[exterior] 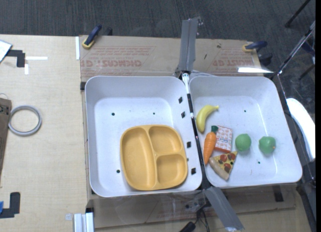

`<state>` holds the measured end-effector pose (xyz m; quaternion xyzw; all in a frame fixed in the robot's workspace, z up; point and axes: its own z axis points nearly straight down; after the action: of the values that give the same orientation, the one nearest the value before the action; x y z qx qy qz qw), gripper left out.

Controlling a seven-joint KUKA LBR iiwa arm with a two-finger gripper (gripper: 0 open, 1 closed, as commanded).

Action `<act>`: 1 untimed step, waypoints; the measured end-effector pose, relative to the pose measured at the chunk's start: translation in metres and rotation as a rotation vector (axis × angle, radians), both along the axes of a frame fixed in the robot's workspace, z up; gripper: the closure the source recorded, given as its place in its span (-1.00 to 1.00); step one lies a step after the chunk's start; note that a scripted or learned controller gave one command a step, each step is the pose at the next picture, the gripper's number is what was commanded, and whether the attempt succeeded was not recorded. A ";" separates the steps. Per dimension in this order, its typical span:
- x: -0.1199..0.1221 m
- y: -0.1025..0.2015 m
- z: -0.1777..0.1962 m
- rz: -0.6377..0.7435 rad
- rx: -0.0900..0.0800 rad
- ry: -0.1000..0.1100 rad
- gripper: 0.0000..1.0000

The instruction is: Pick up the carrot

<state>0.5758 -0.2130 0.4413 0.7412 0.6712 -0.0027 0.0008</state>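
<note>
An orange carrot (209,146) with a green top lies in the right bin (251,104), close to its left wall, pointing toward the front. A yellow banana (204,115) lies just behind it. A pink card-like toy (223,138) touches its right side, and a pizza slice (223,164) sits at its tip.
Two green round fruits (243,142) (267,145) lie in the right bin's right half. The left bin (100,126) holds a yellow divided plate (153,157). A tape roll (23,120) rests on the bench at far left. Clamps hold cardboard behind the bins.
</note>
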 end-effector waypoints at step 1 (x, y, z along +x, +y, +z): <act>-0.025 0.033 -0.200 -0.037 0.004 0.000 1.00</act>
<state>0.5506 -0.1799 0.2408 0.7537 0.6573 -0.0012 -0.0010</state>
